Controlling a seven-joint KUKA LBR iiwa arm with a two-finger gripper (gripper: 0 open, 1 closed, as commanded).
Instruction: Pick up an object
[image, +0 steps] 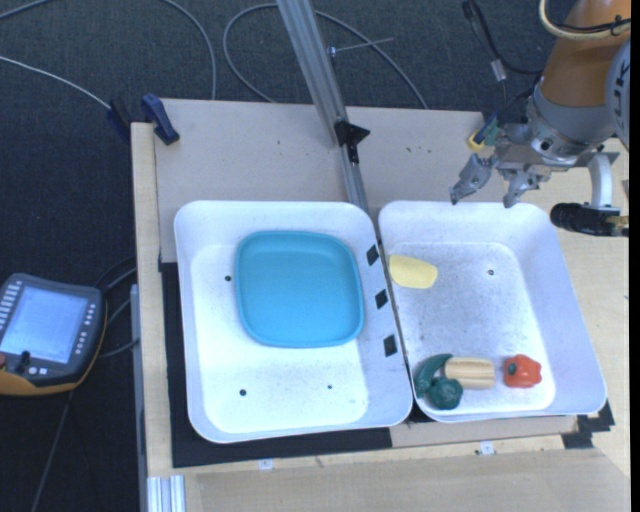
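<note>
The tool (489, 188) is seen open and bare above the right bin's (570, 255) upper rim, while a yellow piece (413, 271), green piece (438, 380), roll (470, 372) and pepper (521, 371) are left lower down, unobstructed.

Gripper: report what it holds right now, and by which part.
Nothing is held. The gripper hangs open above the far rim of the right bin, with only air between its fingers; the yellow piece lies untouched in that bin.
</note>
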